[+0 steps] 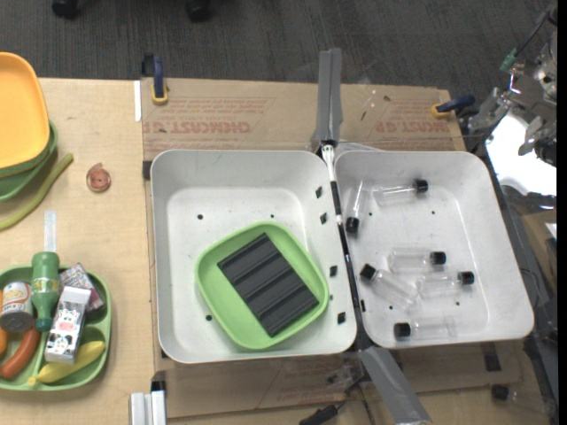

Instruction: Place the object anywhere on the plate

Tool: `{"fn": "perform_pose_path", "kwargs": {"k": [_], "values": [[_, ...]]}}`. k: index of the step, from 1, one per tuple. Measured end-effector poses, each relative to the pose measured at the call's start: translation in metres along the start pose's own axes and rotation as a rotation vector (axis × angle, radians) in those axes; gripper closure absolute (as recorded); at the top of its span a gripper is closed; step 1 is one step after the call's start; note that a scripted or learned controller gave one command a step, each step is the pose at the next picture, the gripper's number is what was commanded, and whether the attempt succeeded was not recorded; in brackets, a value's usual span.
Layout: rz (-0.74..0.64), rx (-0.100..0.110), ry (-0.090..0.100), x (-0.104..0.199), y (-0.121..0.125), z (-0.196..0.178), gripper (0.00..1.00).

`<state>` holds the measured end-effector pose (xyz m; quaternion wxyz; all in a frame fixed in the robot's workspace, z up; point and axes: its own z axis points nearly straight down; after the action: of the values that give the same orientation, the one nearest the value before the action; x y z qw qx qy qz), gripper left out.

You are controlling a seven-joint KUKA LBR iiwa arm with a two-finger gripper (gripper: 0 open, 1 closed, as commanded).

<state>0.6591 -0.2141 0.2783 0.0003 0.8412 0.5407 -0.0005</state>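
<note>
Vials [416, 277]: clear, black-capped, lay scattered in the right bin [492, 228].
Plate [206, 277]: green, sat in the left bin [230, 193], well apart from the vials.
Slab [268, 286]: dark, ridged, rested on the plate.

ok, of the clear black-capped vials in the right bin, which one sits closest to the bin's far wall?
The clear plastic vial with its black cap pointing right, lying alone in the right white bin toward its far side. The other vials lie along the left wall or clustered nearer the front.
</note>
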Motion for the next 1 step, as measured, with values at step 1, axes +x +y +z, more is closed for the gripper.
{"fn": "perform_pose_path", "kwargs": {"k": [1], "values": [[0.037, 0.000, 0.000, -0.0014, 0.0002, -0.0229, 0.00]]}}
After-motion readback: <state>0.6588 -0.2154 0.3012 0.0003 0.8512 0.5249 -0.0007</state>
